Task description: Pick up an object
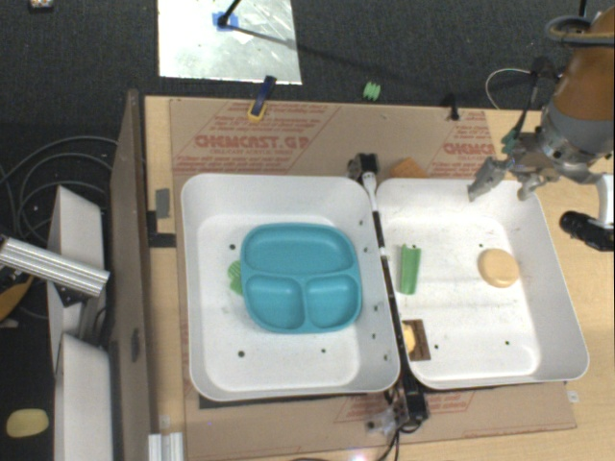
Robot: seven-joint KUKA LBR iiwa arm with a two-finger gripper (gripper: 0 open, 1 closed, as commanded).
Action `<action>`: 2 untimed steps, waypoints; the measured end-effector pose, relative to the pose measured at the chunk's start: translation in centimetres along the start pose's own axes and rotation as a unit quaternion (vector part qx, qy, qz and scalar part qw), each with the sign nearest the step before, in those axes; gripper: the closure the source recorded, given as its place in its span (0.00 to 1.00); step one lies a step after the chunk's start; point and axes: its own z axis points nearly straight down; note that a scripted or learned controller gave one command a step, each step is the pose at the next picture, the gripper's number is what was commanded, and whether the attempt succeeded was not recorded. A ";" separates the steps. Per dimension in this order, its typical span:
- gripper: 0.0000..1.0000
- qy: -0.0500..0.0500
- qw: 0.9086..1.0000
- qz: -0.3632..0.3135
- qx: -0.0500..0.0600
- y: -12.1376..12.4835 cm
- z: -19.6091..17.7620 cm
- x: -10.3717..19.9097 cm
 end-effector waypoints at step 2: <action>0.00 0.002 1.000 -0.001 -0.003 -5.8 14.0 7.2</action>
